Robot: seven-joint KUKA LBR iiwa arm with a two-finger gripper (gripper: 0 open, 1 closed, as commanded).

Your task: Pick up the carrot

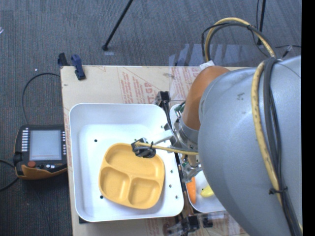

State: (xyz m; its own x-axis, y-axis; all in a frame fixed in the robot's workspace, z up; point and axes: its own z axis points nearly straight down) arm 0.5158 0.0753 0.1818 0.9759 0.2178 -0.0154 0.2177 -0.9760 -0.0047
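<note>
Carrot (pixel 191 191) lay at the near end of the right bin (pixel 209 205), beside a small yellow item (pixel 207 192). Just past it hovered the gripper (pixel 187 170), tucked under the grey arm (pixel 246 146), likely lining up on it. Spread or pinched? Couldn't tell. Farther off, 1 yellow divided plate (pixel 129 178) sat in the left bin (pixel 88 127), clear of the job.

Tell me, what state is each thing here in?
carrot: lying in the right bin, not picked up, half hidden by the arm.
tray: flat, right way up, in the left bin.
yellow lump: lying beside the carrot, mostly hidden.
screen: face up on the floor.
</note>
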